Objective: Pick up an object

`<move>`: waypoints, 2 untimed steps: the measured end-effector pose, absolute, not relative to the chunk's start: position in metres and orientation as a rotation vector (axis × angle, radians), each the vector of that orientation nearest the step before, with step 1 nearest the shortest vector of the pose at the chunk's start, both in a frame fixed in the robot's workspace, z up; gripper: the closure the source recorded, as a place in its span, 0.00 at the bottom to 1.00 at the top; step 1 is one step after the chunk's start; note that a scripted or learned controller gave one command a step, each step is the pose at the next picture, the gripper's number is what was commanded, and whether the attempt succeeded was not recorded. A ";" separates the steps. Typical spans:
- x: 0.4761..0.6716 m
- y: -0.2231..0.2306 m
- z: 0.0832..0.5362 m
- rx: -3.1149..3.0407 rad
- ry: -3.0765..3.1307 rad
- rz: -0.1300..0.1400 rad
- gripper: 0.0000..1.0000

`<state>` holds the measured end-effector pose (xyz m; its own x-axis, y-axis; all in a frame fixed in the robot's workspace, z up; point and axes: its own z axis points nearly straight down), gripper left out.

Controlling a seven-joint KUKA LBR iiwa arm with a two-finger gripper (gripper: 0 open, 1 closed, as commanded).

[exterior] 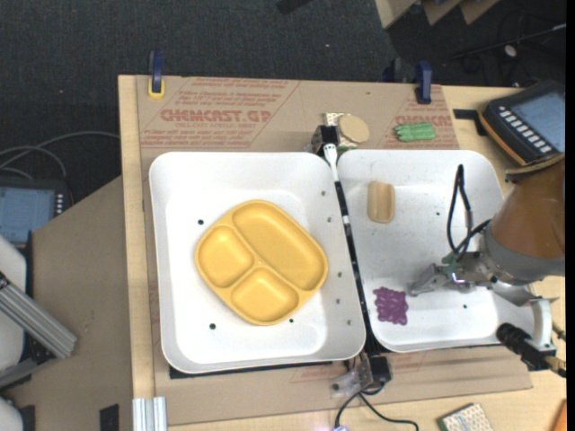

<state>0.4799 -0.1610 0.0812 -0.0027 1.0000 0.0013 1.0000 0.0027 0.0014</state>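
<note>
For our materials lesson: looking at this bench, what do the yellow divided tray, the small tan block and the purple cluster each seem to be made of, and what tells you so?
Yellow divided tray: likely moulded plastic, smooth and slightly glossy, with rounded compartment walls.
Small tan block: possibly wood or foam; matte, with an even pale brown surface.
Purple cluster: probably plastic or rubber toy grapes; bumpy and dull, too small to be sure.

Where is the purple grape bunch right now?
The purple grape bunch lies in the right bin, near its front left corner, just left of the gripper.
</note>
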 end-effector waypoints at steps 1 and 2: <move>0.515 -0.102 0.084 2.212 2.229 0.006 0.00; 0.477 -0.133 0.084 2.228 2.220 -0.005 0.00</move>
